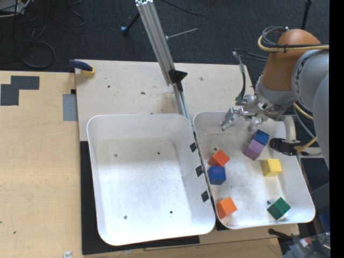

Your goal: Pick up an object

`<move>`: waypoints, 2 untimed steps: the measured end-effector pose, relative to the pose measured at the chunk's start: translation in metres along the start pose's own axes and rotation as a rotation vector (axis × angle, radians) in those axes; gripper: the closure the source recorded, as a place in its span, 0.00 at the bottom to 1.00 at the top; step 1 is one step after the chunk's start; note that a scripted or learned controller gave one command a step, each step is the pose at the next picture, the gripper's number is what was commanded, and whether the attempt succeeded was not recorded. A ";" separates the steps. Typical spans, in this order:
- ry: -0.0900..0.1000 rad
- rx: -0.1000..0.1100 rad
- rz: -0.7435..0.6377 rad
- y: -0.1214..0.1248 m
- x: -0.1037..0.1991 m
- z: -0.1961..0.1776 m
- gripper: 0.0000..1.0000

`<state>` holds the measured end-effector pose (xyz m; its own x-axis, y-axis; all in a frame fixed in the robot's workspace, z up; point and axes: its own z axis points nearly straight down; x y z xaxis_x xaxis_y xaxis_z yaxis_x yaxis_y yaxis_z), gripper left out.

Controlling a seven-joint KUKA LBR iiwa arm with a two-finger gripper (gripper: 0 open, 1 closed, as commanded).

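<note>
The right bin point(301, 190) holds several small cubes. An orange cube point(219, 158) and a blue cube point(216, 174) lie near its left wall. A second orange cube point(227, 206) sits at the front left, a green cube point(279, 208) at the front right, and a yellow cube point(271, 167) by the right side. A purple cube point(253, 149) touches another blue cube point(261, 137) toward the back. My gripper point(239, 122) hangs over the back of this bin, open, with nothing between its fingers. It is just left of the purple and blue pair.
The left bin point(102, 144) stands beside the right one, with black clips on the shared wall point(199, 171). A slanted metal pole point(161, 47) rises behind the bins. A blue and yellow clamp point(81, 66) lies at the bench's back left corner.
</note>
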<state>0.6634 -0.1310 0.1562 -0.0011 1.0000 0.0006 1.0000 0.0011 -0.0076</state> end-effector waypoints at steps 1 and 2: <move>0.000 -0.001 0.000 -0.001 -0.001 0.044 0.00; 0.000 -0.003 0.001 -0.001 -0.002 0.031 1.00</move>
